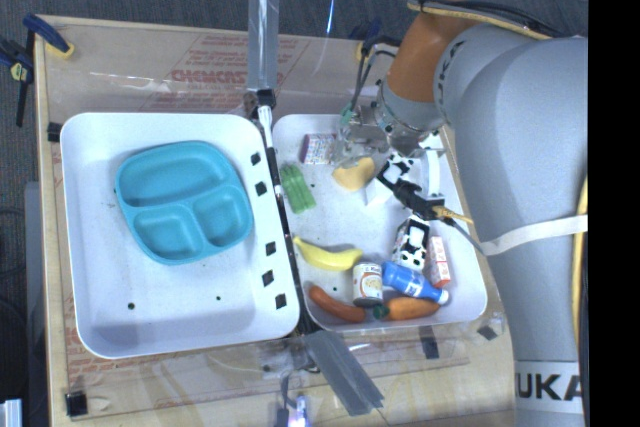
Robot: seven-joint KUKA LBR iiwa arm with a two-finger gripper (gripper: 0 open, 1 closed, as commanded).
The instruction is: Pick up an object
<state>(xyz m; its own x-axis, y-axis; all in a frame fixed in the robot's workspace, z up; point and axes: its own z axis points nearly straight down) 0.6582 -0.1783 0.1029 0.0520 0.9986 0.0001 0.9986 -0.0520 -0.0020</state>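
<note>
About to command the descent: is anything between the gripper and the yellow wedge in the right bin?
Nothing visible does. The gripper sits right at the yellow wedge; the patterned card lies beside it, left.

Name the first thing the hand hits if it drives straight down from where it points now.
Probably the pale yellow wedge just below the hand in the right bin; depth from this slanted view is uncertain.

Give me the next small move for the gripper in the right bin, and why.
Probably a short straight descent onto the pale yellow wedge. The gripper sits at the right bin's far end, just above that wedge, with nothing visibly between its fingers. The banana, carrot and blue bottle lie farther off at the near end.
</note>
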